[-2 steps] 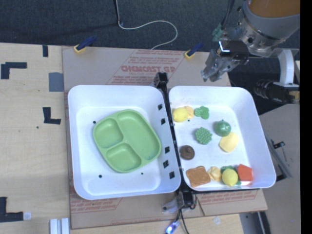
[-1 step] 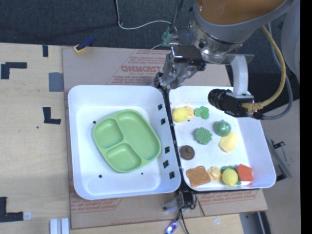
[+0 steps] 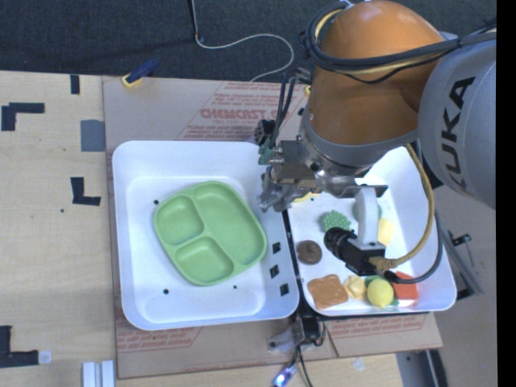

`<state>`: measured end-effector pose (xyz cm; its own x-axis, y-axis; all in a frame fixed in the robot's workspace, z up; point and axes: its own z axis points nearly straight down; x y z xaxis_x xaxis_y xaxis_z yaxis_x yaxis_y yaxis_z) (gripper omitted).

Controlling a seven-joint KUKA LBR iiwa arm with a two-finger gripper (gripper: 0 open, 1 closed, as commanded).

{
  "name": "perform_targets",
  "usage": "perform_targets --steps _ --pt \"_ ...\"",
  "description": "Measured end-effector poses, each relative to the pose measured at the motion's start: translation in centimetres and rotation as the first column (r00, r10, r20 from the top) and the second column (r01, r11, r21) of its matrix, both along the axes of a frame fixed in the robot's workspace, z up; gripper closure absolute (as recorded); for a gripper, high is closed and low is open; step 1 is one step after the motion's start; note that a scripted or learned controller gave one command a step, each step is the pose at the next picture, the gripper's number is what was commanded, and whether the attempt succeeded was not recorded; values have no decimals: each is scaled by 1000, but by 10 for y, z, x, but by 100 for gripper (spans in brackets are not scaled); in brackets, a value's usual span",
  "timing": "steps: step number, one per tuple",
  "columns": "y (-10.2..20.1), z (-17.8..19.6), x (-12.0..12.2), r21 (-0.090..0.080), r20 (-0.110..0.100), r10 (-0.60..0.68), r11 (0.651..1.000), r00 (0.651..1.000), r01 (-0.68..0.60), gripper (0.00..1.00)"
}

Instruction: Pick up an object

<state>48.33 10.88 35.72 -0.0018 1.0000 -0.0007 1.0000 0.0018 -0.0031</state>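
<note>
A green plate (image 3: 210, 232) lay in the left bin (image 3: 137, 216). The gripper (image 3: 274, 192) hung over the bins' shared edge; whether it was open or closed could not be told. The nearest candidates, a brown disc (image 3: 309, 252) and a piece of toast (image 3: 326, 291), lay in the right bin (image 3: 435, 301); centring squarely over one seemed advisable.

place: robotics lab test bench | signs: KUKA-branded industrial arm (image 3: 459, 119) over two white bins (image 3: 161, 160) | cardboard sheet (image 3: 210, 107) laid on a pale bench (image 3: 40, 240) with black tape marks (image 3: 76, 190) | loose cable (image 3: 242, 43) across dark carpet (image 3: 81, 14) | toy food (image 3: 326, 291) as test items
</note>
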Motion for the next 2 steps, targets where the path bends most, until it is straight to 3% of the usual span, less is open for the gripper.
perform_targets --steps 1,2 --pt "1 10 0 0 -1 2 1000 1000 -2 100" --pt "-42 -24 0 -2 -3 -6 1000 1000 6 100"
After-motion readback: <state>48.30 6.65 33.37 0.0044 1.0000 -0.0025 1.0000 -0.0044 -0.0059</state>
